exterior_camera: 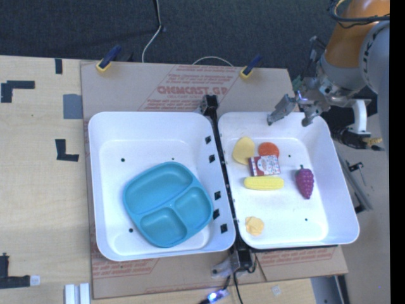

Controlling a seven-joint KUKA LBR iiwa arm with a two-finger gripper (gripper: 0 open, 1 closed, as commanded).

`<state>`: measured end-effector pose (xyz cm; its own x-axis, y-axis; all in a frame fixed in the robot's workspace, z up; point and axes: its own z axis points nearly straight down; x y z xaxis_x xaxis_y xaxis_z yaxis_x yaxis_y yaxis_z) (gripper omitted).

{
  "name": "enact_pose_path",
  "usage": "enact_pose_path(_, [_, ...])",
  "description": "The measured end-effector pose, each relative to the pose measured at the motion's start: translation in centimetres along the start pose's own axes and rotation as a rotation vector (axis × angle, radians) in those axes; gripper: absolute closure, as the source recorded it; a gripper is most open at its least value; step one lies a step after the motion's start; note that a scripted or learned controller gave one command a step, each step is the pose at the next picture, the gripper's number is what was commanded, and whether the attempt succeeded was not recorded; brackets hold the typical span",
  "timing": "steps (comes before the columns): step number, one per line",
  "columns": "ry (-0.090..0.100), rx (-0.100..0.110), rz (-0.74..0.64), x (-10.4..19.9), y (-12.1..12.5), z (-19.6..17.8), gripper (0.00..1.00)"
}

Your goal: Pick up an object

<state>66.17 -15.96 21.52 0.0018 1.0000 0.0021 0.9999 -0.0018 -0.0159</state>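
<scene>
Nearest the camera, in the right bin, lies one small yellow-orange piece. Farther are one corn cob, one purple grape bunch, one red-white packet, one lemon and one tomato. The left bin holds one blue divided plate. At the far rim, the gripper hovers with its two fingers apart, holding nothing.

I see my gripper hanging above the right bin's far rim, fingers spread and holding nothing, with open floor just below it. Mid-bin is crowded: lemon, tomato, red carton and corn cob touch or nearly touch. The grapes and a small yellow piece stand apart, with room around them.
</scene>
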Motion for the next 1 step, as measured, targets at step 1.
enact_pose_path(1, [-0.002,-0.014,-0.004,0.07,0.25,-1.00,0.00])
